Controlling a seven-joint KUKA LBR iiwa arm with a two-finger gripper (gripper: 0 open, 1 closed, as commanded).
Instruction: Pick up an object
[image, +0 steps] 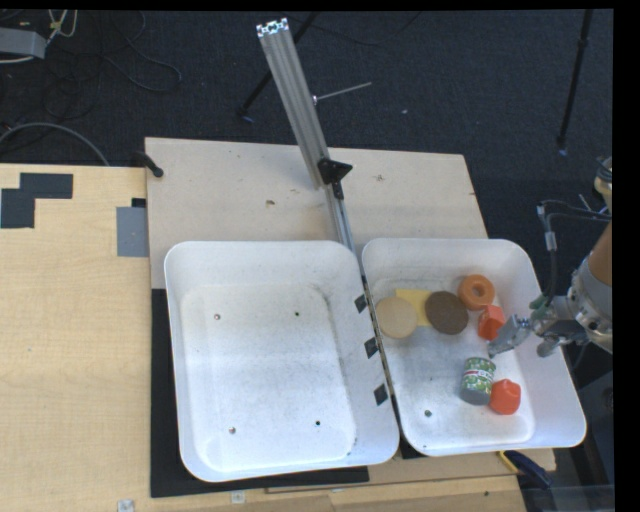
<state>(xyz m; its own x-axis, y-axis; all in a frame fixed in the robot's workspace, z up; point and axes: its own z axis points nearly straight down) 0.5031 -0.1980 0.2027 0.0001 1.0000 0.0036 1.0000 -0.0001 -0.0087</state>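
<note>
Objects: tan disc, brown disc, orange ring, yellow piece, small orange block, green-labelled can and red block lie in the right bin.
Tool: at the bin's 3 o'clock rim, fingers spread, nothing between them.
Left bin: at 9 o'clock on the worktop.

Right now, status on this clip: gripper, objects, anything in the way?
Gripper over right bin's right edge, nothing seen between fingers. Nearest: small red piece, orange ring. Objects clustered close; can and red block below.
</note>
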